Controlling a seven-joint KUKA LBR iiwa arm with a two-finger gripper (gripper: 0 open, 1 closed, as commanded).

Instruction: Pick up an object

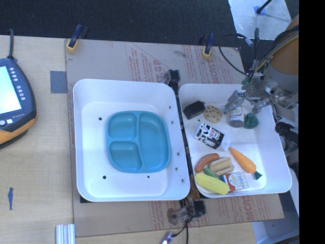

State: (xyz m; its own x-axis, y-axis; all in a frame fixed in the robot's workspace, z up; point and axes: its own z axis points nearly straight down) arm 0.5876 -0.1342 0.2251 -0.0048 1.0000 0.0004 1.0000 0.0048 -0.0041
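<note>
- Your claw (pixel 244 101) is down in the far right corner of the right bin (pixel 277 136). You can see its metal fingers (pixel 232 101) spread apart, with nothing between them.
- Right at the claw sit the closest pickable things: a small grey can (pixel 236 119) just under the fingers, and a dark green lump (pixel 251 120) just right of it. You can't really tell if the fingers touch the can.
- Left of those you've got a tan cookie (pixel 214 113), and left of that a black block (pixel 194 109) near the bin's far left corner.
- Middle of the bin: a black-and-white cow-print carton (pixel 209 135) lying tilted.
- Toward the near side: an orange carrot (pixel 242 160) lying diagonally, a hot dog (pixel 206 162) and a tan bread roll (pixel 221 165) side by side, then a yellow corn cob (pixel 212 183) and a small red-and-white box (pixel 238 181) along the near edge. That bunch is packed tight and touching.
- The left bin (pixel 86 136) holds a blue divided plate (pixel 138 141) sitting flat in the middle.
- Both bins rest on a cardboard sheet (pixel 127 57) on the wooden surface (pixel 30 177), clipped at the far edge with a yellow clamp (pixel 73 40) and another clamp (pixel 207 47).
- Way off left there's a control pendant (pixel 12 100) with its screen lit.
- The grey arm (pixel 284 60) comes in from the far right.
</note>
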